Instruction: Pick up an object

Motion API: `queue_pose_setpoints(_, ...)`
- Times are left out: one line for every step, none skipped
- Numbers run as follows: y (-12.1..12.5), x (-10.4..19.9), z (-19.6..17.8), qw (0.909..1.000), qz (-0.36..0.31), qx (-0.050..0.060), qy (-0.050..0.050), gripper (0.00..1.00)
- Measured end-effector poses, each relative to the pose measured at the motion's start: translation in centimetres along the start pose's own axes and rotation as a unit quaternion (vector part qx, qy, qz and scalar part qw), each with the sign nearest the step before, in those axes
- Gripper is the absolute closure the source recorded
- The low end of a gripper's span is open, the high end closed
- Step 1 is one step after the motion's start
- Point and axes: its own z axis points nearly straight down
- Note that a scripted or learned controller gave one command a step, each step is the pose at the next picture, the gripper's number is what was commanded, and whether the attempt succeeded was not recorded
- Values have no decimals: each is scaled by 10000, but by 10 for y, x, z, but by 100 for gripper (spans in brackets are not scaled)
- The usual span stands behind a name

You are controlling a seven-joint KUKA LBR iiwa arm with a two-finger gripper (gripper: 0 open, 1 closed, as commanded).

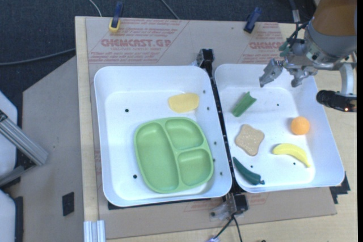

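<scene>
In the left bin (108,122), a green divided tray (172,153) and a pale yellow piece (183,102) are lying. Mid-right, the right bin (323,175) is holding toy food: a green wedge (244,103), toast (249,139), a dark green pod (248,172), an orange (300,126) and a banana (291,153). They are probably light, stiff, slick plastic; the wedge's narrow sides look easiest to pinch. Upper right, the gripper (282,74) is hovering spread wide, holding nothing.
</scene>
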Motion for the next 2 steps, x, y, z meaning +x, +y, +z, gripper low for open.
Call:
queue_pose_setpoints(3,0,-7,10000,-12,-67,-8,0)
queue_pose_setpoints(-3,-7,50,10000,-2,-39,-6,0)
